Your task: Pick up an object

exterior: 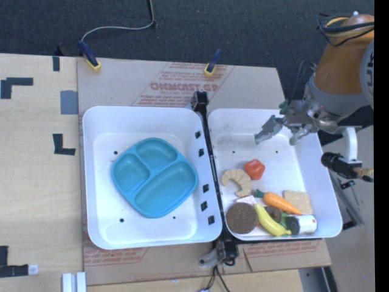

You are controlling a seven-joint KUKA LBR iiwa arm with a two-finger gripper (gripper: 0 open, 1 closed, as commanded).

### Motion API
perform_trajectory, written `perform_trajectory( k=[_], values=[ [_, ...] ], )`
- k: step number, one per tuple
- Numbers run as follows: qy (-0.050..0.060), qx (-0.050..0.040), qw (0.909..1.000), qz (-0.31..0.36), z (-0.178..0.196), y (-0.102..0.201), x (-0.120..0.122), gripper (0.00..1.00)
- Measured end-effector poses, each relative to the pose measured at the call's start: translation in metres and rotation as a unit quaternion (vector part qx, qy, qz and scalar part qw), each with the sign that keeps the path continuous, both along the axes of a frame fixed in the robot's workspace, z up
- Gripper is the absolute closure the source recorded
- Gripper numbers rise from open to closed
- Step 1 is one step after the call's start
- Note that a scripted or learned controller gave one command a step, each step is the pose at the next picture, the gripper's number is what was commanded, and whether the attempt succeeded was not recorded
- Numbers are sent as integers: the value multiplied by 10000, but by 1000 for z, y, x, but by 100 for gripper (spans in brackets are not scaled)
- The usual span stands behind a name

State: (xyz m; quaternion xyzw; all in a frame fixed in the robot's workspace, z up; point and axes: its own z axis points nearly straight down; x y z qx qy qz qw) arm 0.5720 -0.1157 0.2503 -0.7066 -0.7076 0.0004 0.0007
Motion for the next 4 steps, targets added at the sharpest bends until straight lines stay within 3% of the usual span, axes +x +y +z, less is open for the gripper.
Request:
perform_trajectory(
  k=[1,2,4],
  values=[
    [18,2,10000,-3,-117,18,11,0],
    [-17,-7,10000,-4,-164,18,5,0],
    [-46,-14,10000,-1,-163,13,-43,0]
  ],
)
